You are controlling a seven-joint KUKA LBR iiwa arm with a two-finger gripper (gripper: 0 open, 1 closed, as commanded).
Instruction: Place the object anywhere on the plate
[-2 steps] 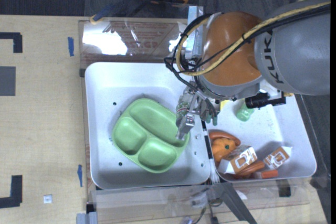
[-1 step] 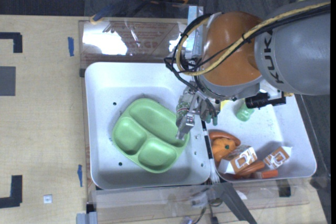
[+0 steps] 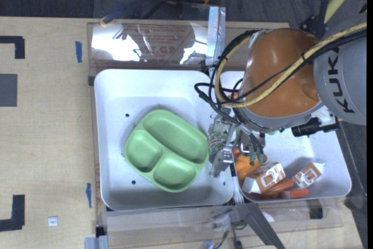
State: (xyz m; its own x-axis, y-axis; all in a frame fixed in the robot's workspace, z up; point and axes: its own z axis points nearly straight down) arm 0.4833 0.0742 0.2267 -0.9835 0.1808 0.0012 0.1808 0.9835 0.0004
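Right now the gripper (image 3: 224, 151) hangs over the wall where the two bins meet; whether its jaws are parted or clamped, I cannot tell. Just to the right of the jaws sits an orange object (image 3: 242, 163) among packets in the right bin (image 3: 338, 175). Left of the jaws lies the green plate (image 3: 166, 148). Looks like the pick stage: next, secure the piece, lift, carry left
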